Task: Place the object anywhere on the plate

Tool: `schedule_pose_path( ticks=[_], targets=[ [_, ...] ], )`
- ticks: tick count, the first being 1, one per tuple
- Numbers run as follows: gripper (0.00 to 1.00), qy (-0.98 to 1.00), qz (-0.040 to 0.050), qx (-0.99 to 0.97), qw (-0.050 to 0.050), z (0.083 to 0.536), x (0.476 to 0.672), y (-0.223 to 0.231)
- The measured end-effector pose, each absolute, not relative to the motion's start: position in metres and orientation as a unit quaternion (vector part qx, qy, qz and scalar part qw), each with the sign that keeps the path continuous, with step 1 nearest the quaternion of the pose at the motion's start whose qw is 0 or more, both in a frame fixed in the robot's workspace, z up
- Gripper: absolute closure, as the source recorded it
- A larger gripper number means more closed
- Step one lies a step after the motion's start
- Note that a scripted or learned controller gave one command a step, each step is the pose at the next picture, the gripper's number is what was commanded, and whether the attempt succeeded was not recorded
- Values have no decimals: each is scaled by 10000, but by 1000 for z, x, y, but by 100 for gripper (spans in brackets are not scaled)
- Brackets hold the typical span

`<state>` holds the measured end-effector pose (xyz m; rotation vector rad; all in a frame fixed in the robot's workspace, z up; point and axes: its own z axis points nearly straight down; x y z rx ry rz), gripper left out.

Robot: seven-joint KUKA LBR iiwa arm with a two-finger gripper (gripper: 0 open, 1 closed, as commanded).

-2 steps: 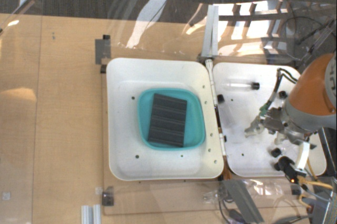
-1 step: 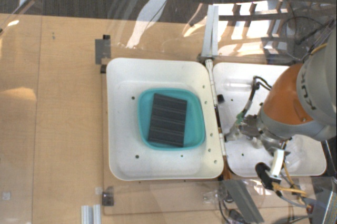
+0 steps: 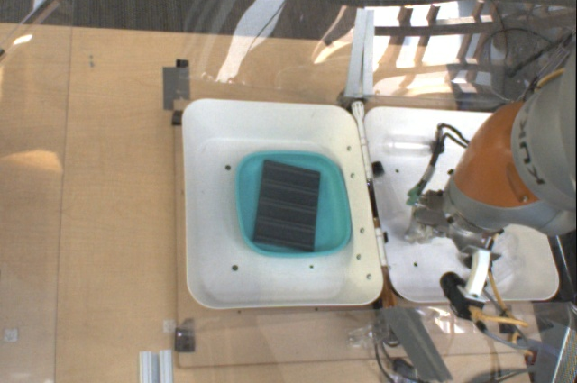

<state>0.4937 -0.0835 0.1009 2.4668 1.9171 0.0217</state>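
Two shallow white bins sit side by side on the light wooden counter. The left bin carries a teal square plate near its centre. A dark grey, ribbed rectangular block lies flat on that plate, its long sides running roughly front to back with a slight tilt, and all of its edges fall within the plate's rim. The arm, grey with an orange band, reaches in from the right and stands over the right bin, well apart from the plate and block. The tool points down toward the right bin's floor near its left wall; its fingers are hidden beneath the wrist body, so whether it is parted or closed cannot be told. Cables trail from the wrist toward the counter's front edge.
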Motion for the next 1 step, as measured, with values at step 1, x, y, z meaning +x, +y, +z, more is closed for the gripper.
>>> schedule_pose_path(
  ticks=[1],
  targets=[
    [100,6085,27,7935,22,186,558,-37]
  ],
)
